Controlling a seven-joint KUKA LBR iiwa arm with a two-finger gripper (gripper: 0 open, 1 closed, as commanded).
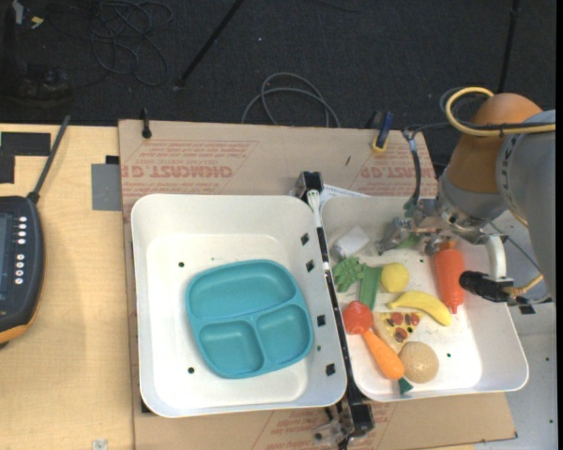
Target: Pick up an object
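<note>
A grey robot arm with an orange band reaches in from the right side of the worktop (75,251) and lowers its pincer (420,225) over the far end of the right bin (507,359), where toy food lies heaped for picking. Whether the pincer is spread or pressed together cannot be told from this slant, and nothing can be seen pinched in it.

Candidates for the pick crowd the bin's middle: a red-orange carrot-like piece (448,276) just below the pincer, a yellow lemon (394,276) beside a green vegetable (357,277), a banana (422,306) touching the carrot-like piece's lower end, a small patterned slice (401,323), a red tomato-like toy (357,317), an orange carrot (383,354) and a tan potato-like ball (418,361) nearer the bin's near edge.

The pile appears loose and overlapping, probably so each attempt meets a fresh clutter. The left bin (159,251) carries a teal divided tray (249,317), set flat at its centre, likely as a drop-off place. A control pendant (5,265) rests at the worktop's left edge.
</note>
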